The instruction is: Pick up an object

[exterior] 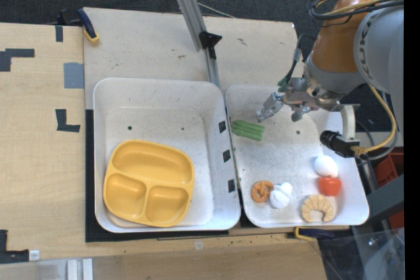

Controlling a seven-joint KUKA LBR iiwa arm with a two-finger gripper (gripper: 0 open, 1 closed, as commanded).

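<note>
Gripper (283, 107) hangs open and empty in the right bin (295, 220), just right of the green piece (247, 130); it should centre over that piece before closing.

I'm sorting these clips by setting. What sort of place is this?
Most likely a robotics lab bench for grasping trials. Two shallow white bins sit side by side, toy foods such as a croissant and a pretzel lie in one, and a robot arm's pincer hangs above them.
</note>
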